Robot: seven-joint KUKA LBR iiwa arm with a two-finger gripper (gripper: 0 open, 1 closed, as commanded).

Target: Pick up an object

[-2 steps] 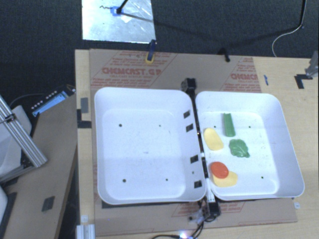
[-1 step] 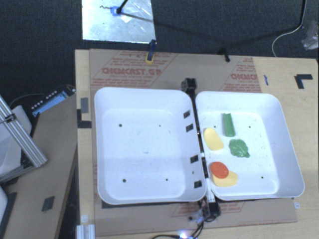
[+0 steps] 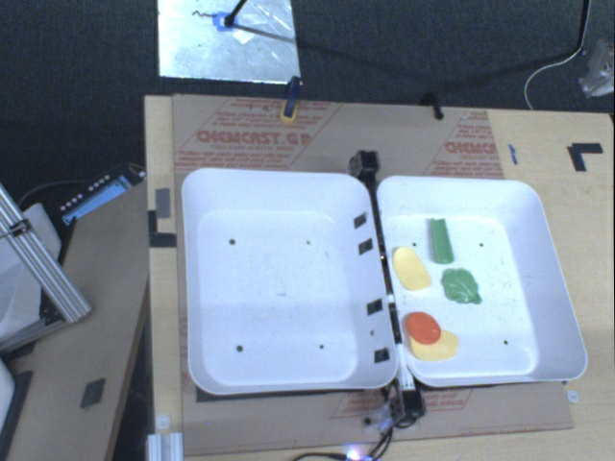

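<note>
In the right shallow white plastic bin, toward its left wall, lie the candidates: a straight green stick, a smooth yellow oval piece, a crinkled green leafy piece, and a glossy red round piece resting on a flat yellow slice. The stick looks easiest: lying apart, narrow, best pinched across its width. I cannot tell how the gripper is set

Red "CHEMCAST GP" lettering on the brown board under the bins
</note>
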